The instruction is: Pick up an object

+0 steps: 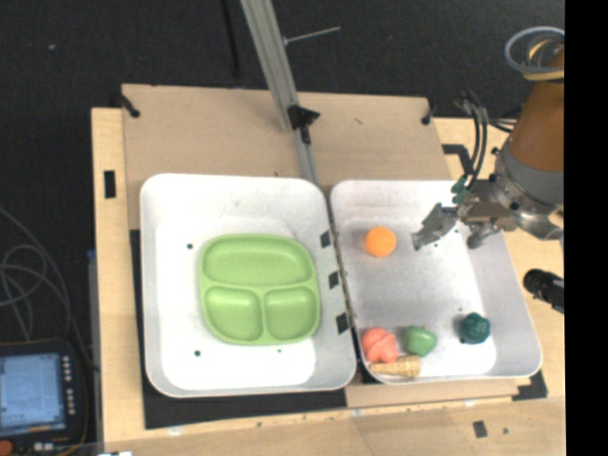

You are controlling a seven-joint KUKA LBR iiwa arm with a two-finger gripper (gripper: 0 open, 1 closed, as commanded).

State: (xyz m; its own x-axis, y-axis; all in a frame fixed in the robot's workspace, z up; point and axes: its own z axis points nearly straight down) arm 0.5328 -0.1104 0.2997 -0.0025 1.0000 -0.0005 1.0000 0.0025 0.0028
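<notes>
Gripper (454,232) hangs over the upper part of the right bin (494,293), fingers spread apart with nothing between them. Going left to right: the left bin (171,255) holds a green divided tray (258,288), its long side running across the bin. In the right bin, an orange ball (381,242) lies just left of the gripper, round, with no long axis. Along the near edge sit a pink piece (379,344), a tan piece (399,368), a green piece (419,339) and, apart, a dark green piece (474,328). Both bins rest on the tabletop (218,126).
</notes>
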